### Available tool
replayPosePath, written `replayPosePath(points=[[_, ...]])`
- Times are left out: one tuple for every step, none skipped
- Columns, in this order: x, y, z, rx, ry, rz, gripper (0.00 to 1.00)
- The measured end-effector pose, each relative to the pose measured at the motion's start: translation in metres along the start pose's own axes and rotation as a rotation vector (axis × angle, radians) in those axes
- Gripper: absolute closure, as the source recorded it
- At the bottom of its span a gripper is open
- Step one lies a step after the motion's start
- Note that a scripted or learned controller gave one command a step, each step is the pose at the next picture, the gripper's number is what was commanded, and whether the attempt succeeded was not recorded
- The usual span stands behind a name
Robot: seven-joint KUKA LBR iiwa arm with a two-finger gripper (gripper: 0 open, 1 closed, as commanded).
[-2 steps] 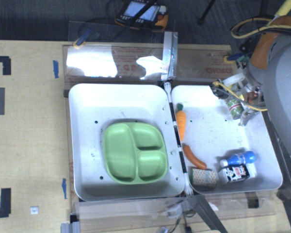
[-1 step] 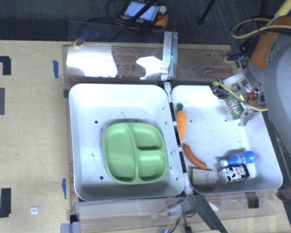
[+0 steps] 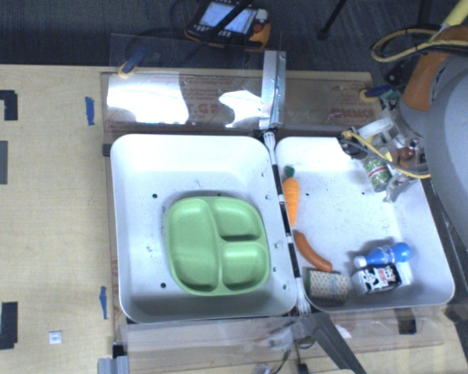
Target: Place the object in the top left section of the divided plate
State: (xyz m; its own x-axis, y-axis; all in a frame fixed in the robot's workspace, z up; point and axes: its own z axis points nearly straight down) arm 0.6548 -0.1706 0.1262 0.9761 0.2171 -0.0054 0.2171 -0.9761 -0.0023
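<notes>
The green divided plate [image 3: 217,244] lies in the left white bin [image 3: 140,170], with one large section on its left and two smaller ones on its right. My gripper [image 3: 381,160] is over the upper right corner of the right bin [image 3: 327,170]. A small greenish-grey can [image 3: 377,174] sits right at the gripper's tip, and I cannot make out whether it is held. Nothing lies on the plate.
An orange carrot [image 3: 291,198] and a reddish sausage [image 3: 311,252] lie along the right bin's left wall. A patterned can [image 3: 327,285] and a blue-capped white bottle [image 3: 382,269] lie near its front edge. Cables hang at the upper right.
</notes>
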Motion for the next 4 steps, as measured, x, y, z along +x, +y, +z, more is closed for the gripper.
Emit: replayPosePath(points=[[0.003,0.007,-0.058,-0.001,0.003,0.014,0.0],[0.003,0.015,-0.032,0.001,0.002,0.014,0.0],[0.003,0.014,-0.032,0.001,0.002,0.013,0.0],[0.003,0.014,-0.032,0.001,0.002,0.013,0.0]])
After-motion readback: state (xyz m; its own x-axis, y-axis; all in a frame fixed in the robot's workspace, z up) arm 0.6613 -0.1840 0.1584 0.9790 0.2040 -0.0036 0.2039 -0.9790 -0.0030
